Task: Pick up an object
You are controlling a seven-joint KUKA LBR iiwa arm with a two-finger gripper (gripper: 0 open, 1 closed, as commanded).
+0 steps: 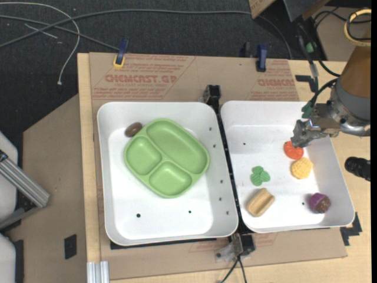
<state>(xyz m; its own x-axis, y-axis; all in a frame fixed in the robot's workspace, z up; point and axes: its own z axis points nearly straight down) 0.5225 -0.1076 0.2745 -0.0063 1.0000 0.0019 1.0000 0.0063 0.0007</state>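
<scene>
In the right bin [265, 119] lie a red-orange tomato-like piece [294, 151], a yellow bumpy piece [301, 168], a green broccoli piece [259, 175], a tan bread roll [260, 201] and a purple piece [319, 203]. My gripper [300, 135] hangs right over the red piece, its tips touching or just above the piece's top edge. The left bin [112, 158] holds a green divided plate [166, 157] and a small brown piece [134, 129] at the plate's upper left.
The arm [353, 93] comes in from the right above the right bin's far right corner. A black divider [221, 152] runs between the bins. Blue clamps [122, 52] hold the cardboard at the back edge. Cables lie on the dark floor beyond.
</scene>
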